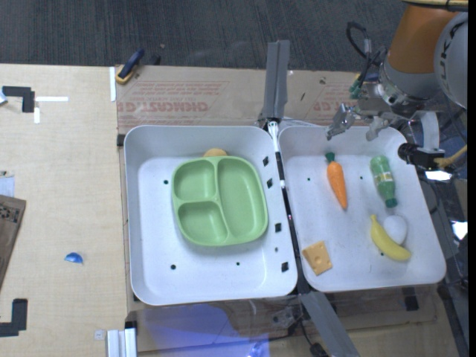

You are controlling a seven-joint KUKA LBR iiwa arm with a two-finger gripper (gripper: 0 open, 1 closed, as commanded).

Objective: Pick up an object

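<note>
In the right bin lie an orange carrot, a green bottle, a yellow banana against a small white object, and a cheese-like yellow block. My gripper hangs above the bin's back edge, open, with nothing between its fingers. It is behind and slightly right of the carrot, apart from every object.
The left bin holds a green divided plate with a small yellow thing peeking from behind it. A grey divider post stands between the bins at the back. Cardboard lies behind them.
</note>
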